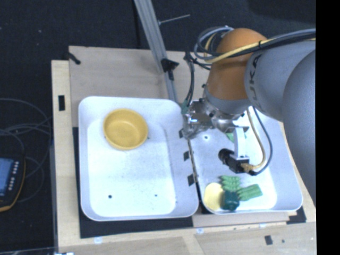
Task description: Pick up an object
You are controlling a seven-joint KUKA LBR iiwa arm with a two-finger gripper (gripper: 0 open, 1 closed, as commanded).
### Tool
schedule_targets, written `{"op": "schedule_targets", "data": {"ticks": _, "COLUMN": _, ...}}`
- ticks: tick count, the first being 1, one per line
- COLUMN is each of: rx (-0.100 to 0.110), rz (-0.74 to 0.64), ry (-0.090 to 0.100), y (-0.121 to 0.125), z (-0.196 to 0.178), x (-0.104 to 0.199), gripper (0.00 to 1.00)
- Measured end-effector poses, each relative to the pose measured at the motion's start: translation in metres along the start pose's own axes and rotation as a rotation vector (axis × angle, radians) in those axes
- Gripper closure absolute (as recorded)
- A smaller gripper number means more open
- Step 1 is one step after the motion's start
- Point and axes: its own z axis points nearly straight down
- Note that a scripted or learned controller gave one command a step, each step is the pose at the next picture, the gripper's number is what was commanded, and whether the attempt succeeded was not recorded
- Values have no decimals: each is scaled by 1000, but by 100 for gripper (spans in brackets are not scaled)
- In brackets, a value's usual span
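Bench's right bin [284,193] holds green toy [240,191] below end effector [197,122], opening unclear.

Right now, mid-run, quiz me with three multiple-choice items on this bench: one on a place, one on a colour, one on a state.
1. Where does the yellow bowl sit?
A. in the left bin
B. in the right bin
C. on the bare bench

2. What colour is the toy at the near edge of the right bin?
A. red
B. green
C. purple

3. How does the yellow bowl stand?
A. upside down
B. upright, opening up
C. tipped on its side

Answers:
1. A: the bowl lies in the far part of the left bin, apart from the arm.
2. B: the toy is green, lying beside a pale yellow piece.
3. B: the bowl's round rim and hollow inside face the camera.
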Motion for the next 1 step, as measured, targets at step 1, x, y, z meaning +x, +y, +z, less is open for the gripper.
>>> {"op": "schedule_targets", "data": {"ticks": 1, "rx": -1, "rz": -2, "ry": 1, "y": -29, "z": -17, "x": 49, "gripper": 100}}
